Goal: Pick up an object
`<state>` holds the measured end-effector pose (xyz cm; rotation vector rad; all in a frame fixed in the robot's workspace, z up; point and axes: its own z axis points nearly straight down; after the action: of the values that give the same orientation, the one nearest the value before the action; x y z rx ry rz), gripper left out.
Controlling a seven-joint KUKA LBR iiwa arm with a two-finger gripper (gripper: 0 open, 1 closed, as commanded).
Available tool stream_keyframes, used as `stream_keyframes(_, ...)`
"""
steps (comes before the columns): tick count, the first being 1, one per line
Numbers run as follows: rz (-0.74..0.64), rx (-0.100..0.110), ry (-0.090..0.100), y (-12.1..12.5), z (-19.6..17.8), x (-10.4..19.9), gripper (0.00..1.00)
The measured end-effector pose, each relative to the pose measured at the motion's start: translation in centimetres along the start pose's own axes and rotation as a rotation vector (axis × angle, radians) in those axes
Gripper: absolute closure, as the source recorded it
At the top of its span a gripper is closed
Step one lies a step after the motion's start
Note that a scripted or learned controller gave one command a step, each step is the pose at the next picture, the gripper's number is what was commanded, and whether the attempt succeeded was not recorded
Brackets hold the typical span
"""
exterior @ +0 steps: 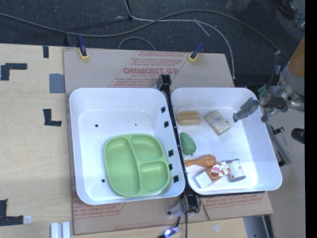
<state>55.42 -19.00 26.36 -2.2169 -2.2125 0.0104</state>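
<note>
Objects for picking lie in the right bin [257, 133], the landmark used below. A tan bread roll [188, 117] sits near its far left corner, a patterned sponge [218, 122] just right of that. Against the left wall lies a green piece [187, 144], and closer to the near edge an orange drumstick [200, 160], a white carton [212, 174] and a small can [237, 171] crowd together, the carton touching the drumstick's end. The bin's right half shows bare white floor, with open room along its right wall. The gripper [253, 110] hovers over the far right rim; its fingers stand apart with nothing between them. A green plate [136, 165] fills the neighbouring left bin [84, 123].
</note>
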Motion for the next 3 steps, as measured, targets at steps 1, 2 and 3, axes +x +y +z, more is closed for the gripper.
stream_keyframes(1, -0.003, -0.01, -0.003, 0.2, -0.5, 0.0, 0.0)
stream_keyframes(2, -0.004, -0.005, -0.002, 1.0, 4.8, 0.7, 0.0)
stream_keyframes(3, -0.003, -0.006, -0.002, 1.0, 9.1, 0.9, 0.0)
